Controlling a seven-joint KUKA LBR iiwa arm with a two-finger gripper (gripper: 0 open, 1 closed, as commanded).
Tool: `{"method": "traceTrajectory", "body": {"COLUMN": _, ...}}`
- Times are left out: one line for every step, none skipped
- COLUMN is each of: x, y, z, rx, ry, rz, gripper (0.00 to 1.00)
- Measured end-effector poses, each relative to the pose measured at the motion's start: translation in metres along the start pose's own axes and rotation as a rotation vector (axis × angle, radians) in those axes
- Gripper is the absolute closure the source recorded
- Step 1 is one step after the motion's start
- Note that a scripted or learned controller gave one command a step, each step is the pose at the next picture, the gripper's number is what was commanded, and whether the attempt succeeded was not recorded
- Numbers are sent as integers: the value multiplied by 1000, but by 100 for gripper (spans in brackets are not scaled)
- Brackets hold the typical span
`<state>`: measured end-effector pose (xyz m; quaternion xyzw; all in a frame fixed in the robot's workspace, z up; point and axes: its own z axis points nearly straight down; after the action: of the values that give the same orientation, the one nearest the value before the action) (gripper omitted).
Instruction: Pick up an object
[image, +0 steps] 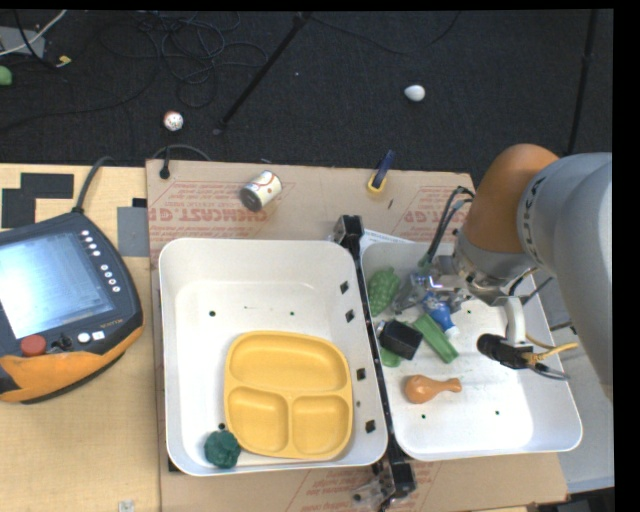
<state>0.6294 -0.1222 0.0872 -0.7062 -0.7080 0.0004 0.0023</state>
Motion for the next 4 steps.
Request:
{"method": "traceTrajectory", "body": {"x": 92, "y": -9, "z": -107, "rx": -10, "ry": 1, "rz": -5, "gripper": 0}}
{"method": "traceTrajectory", "body": {"x": 87, "y": -10, "z": -110, "rx": -1, "ry": -1, "rz": 1, "gripper": 100}}
{"method": "traceTrajectory", "body": {"x": 65, "y": -89, "z": -237, "rx": -12, "ry": -3, "rz": 8, "gripper": 100}}
{"method": "traceTrajectory", "body": {"x": 97, "y": -130, "z": -354, "rx": -13, "ry": -1, "rz": -1, "gripper": 100}}
